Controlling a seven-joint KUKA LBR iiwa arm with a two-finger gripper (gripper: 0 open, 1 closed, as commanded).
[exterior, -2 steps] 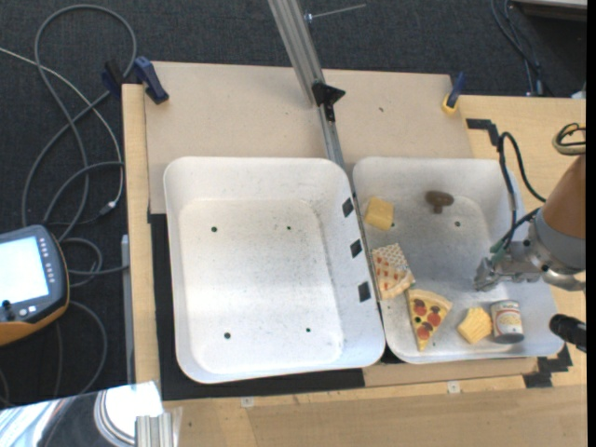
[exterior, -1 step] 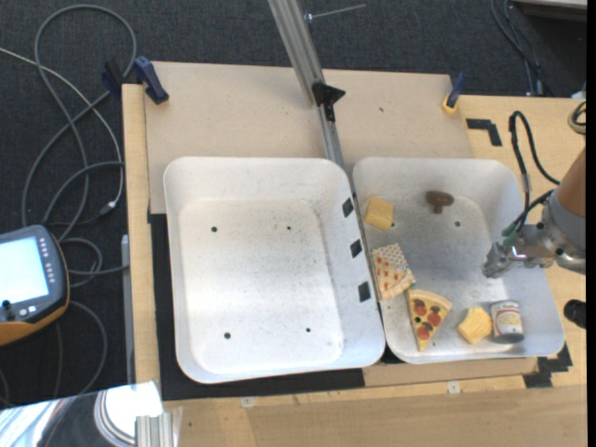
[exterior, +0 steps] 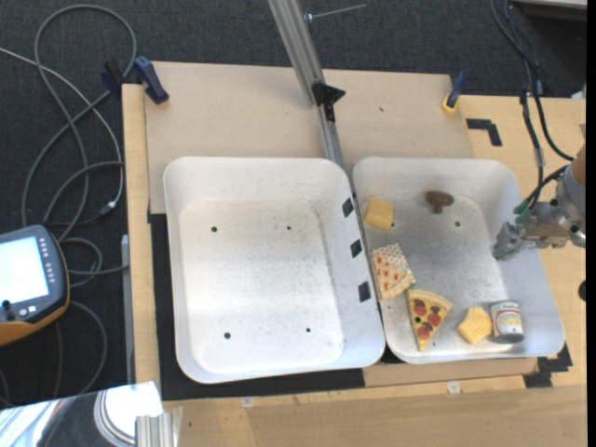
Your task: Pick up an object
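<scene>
While arm reaches in low from right, tool [exterior: 510, 240] hangs over right bin [exterior: 470, 170] edge; finger opening unclear.

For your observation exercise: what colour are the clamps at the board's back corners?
Blue clamp at the left corner, blue-and-yellow clamp at the right; camera view.

You're looking down on a light wooden bench [exterior: 233, 124] standing on dark carpet [exterior: 186, 12]. A paler board [exterior: 242, 110] lies on it toward 12 o'clock, held by blue clamps [exterior: 149, 77] at its far corners. Grey cables [exterior: 74, 91] loop over the carpet at 10 o'clock, and a pendant [exterior: 28, 277] with a lit screen sits at 9 o'clock. A metal pole [exterior: 296, 40] slants in from 12 o'clock. Black tape [exterior: 484, 130] marks the bench at 2 o'clock. Light is even.
</scene>
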